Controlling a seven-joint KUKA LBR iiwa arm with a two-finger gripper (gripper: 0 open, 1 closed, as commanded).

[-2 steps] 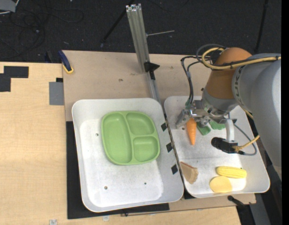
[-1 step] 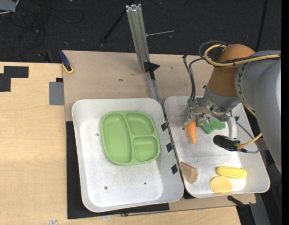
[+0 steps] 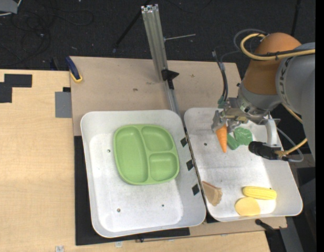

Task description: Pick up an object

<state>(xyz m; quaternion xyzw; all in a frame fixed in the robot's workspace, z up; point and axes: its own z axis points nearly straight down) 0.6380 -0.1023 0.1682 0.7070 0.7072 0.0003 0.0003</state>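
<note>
Hand (image 3: 223,124) over right bin (image 3: 288,203), pinching carrot (image 3: 222,139) at its top; green toy (image 3: 240,138) beside it

Green plate (image 3: 146,154), orange carrot (image 3: 222,139), yellow corn (image 3: 259,193), white bins (image 3: 98,203).

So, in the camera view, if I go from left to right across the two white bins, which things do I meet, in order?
Green divided plate → brown wedge-shaped piece → orange carrot, under the end effector → yellow corn cob.
</note>
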